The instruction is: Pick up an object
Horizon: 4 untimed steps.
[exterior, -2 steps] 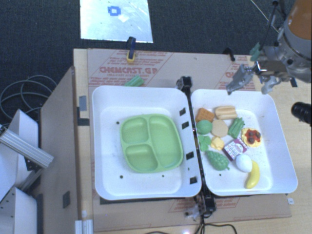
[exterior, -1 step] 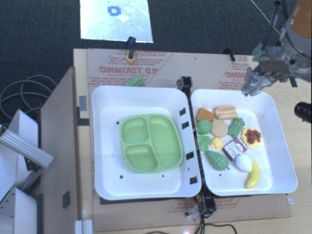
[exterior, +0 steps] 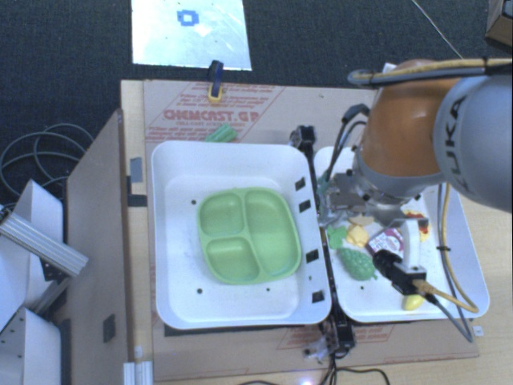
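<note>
Nearest me in the right bin [exterior: 469, 291] lie a small yellow piece [exterior: 413, 301], then a knobbly green toy [exterior: 357, 262] with its long axis running diagonally toward the front right. Just behind it sits a yellow-green piece [exterior: 337, 236], close under my gripper [exterior: 343, 208]. I can't tell from here how the gripper stands or whether it has anything. Farther left, the left bin [exterior: 172, 183] holds a green divided plate [exterior: 247, 235].
</note>
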Tool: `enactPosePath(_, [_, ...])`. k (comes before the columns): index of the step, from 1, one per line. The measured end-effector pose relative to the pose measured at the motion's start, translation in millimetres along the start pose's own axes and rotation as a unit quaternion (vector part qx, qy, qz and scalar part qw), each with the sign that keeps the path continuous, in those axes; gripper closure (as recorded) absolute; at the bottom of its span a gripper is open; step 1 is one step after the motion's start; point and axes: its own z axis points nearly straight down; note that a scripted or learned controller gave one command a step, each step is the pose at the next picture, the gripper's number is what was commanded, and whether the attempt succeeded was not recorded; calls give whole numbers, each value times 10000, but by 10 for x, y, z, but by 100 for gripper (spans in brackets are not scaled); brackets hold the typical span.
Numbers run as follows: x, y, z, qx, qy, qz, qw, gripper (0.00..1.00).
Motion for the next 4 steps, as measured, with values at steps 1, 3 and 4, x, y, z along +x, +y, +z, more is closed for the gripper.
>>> enactPosePath(1, [-761, -259, 695, -35, -14, 63, 10000, 100])
enactPosePath(3, [-752, -198, -769, -168, -5, 3, 9999, 0])
enactPosePath(4, [-9, -248, -366, -69, 11, -31, 10000, 0])
